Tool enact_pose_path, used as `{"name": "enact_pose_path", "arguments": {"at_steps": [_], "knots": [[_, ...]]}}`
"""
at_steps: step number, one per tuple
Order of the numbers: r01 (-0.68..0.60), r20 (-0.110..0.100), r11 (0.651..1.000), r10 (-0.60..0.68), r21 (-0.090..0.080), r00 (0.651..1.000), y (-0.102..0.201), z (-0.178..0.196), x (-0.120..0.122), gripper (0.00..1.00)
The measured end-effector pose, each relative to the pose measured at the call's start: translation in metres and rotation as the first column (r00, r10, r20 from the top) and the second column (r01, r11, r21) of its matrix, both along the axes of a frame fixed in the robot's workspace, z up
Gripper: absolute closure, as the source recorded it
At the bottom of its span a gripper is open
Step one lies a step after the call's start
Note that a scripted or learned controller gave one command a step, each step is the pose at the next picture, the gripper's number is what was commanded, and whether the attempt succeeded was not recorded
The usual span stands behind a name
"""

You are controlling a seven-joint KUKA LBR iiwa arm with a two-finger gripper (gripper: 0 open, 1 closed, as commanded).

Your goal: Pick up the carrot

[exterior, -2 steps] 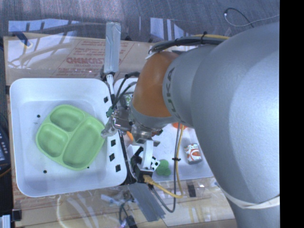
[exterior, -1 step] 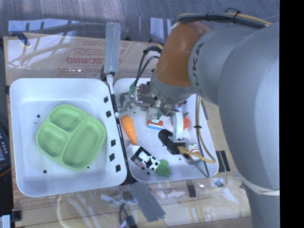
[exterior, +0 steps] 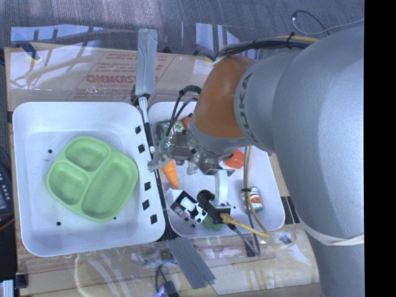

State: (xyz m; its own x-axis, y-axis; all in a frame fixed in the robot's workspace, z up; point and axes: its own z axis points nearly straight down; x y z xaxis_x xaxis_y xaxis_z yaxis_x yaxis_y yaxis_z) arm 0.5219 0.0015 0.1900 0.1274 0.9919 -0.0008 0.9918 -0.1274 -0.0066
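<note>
Two white bins on tabletop. Left bin (exterior: 25, 166) holds green divided plate (exterior: 93, 178). Carrot (exterior: 171, 173) lies in right bin (exterior: 275, 209), near left wall, just below tool (exterior: 168, 156). Tool state: cannot tell. Arm (exterior: 297, 104) overhangs right bin.

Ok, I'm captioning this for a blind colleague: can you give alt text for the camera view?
A grey robot arm reaches from the right over the right white bin, where an orange carrot lies among small toys near the bin's left wall. The left white bin holds a green divided plate.
</note>
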Motion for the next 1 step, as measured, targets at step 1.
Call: {"name": "enact_pose_path", "arguments": {"at_steps": [1], "knots": [[-0.005,-0.002,1.0,0.005,0.0,1.0,0.0002,0.0095,0.0005,1.0]]}}
